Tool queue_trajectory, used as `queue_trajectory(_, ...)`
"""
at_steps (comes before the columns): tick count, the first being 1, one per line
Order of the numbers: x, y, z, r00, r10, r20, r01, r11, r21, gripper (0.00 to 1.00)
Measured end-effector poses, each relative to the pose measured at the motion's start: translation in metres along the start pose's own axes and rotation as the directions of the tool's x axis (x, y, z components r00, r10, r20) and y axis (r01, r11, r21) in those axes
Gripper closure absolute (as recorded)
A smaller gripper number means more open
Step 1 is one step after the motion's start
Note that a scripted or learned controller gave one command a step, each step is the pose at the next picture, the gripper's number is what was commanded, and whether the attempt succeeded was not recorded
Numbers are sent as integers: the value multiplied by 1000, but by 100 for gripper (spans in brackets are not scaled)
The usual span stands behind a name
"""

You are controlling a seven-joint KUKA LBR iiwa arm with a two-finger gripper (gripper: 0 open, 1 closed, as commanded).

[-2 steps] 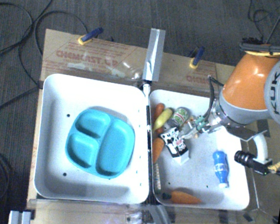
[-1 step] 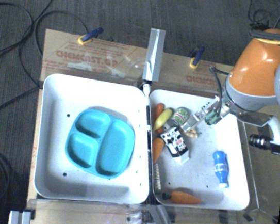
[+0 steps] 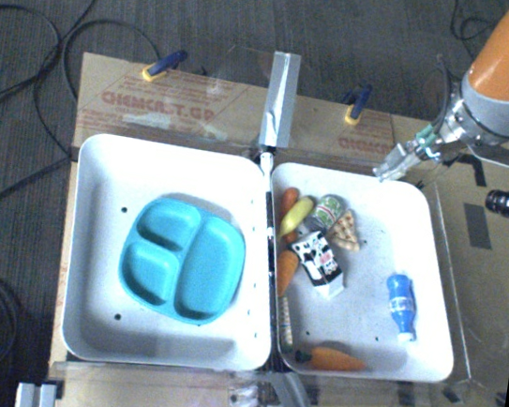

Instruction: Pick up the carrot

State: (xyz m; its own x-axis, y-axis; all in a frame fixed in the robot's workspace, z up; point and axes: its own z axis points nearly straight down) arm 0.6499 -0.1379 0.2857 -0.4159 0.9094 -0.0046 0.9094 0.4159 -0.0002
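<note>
An orange carrot (image 3: 337,359) lies along the front wall of the right bin (image 3: 434,272). A second carrot (image 3: 285,271) lies against that bin's left wall, tip pointing to the front. Behind it, a short orange piece (image 3: 289,199) sits beside a yellow banana-like item (image 3: 297,216). My gripper (image 3: 391,167) hangs above the right bin's back rim, well apart from all of these, and nothing is visibly held in it.
A green can (image 3: 331,207), a pizza slice toy (image 3: 348,229), a black-and-white carton (image 3: 318,260) and a blue bottle (image 3: 401,305) also lie in the right bin. The left bin (image 3: 91,221) holds a blue divided tray (image 3: 186,259). A metal divider (image 3: 278,107) stands behind the bins.
</note>
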Motion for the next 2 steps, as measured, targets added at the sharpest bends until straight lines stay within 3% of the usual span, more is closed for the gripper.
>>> queue_trajectory(1, 0, 0, 0, 1000, 0, 0, 0, 1000, 0, 0)
queue_trajectory(2, 44, -63, 129, 957, -291, -5, 291, 957, -1, 0)
